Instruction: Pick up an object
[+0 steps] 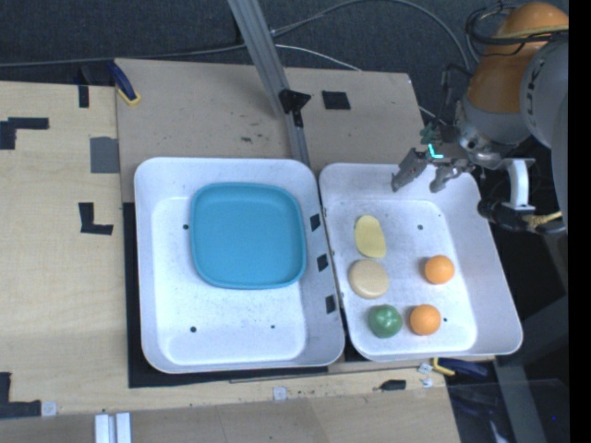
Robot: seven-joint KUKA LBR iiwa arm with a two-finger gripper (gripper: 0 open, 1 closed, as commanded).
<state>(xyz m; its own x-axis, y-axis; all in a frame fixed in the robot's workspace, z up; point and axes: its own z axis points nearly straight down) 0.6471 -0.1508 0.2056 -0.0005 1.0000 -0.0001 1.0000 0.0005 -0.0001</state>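
The gripper (423, 175) hangs over the far edge of the right bin (489, 275), its two fingers spread wide with nothing between them, so the pick has not begun. That stance suits a descent: splayed fingers can straddle a small rounded thing from above. Five candidates lie in the right bin, all apart from one another: a yellow piece (370, 236) nearest the gripper, a tan disc (368, 278) just below it, a green ball (385, 320) near the front, and two orange balls, one (439, 269) mid-bin and one (425, 319) beside the green ball. They lie spaced out, which leaves the fingers room to close on any one without nudging a neighbour. The left bin (157, 266) carries a blue plate (247, 234), flat and wide, likely a poor fit for this grasp. My guess is the yellow piece is the handiest target, being closest, though the task names none. The arm (517, 72) is cut off at the frame's right, so its reach and pose are hard to judge. The fingertips are dark and small against the bin, and their height above the floor cannot be told. What the yellow piece and tan disc are made of is unclear
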